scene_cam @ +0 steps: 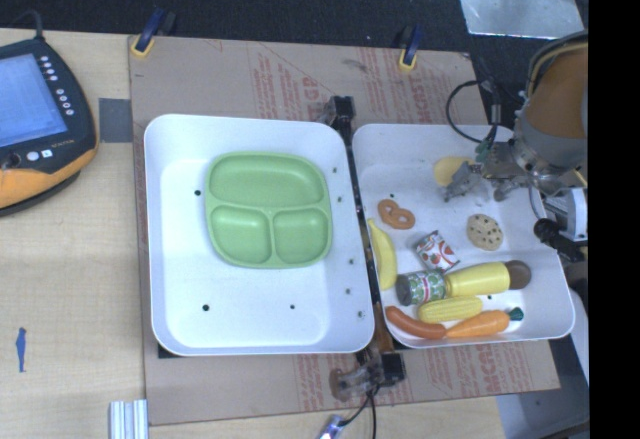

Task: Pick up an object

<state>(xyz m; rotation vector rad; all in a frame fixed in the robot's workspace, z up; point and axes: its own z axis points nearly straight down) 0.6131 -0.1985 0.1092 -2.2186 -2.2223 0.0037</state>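
My gripper hangs low over the back of the right bin, coming in from the right. A small yellow piece lies just left of it, touching or nearly touching. In front of it are a pretzel, a speckled cookie and a red-and-white packet. Along the front lie a banana, a green can, a yellow bottle with a brown cap, a corn cob, a carrot and a red sausage.
The left bin holds a green divided plate. A teach pendant lies on the bench at the far left. Black cables loop behind the right bin near the arm.
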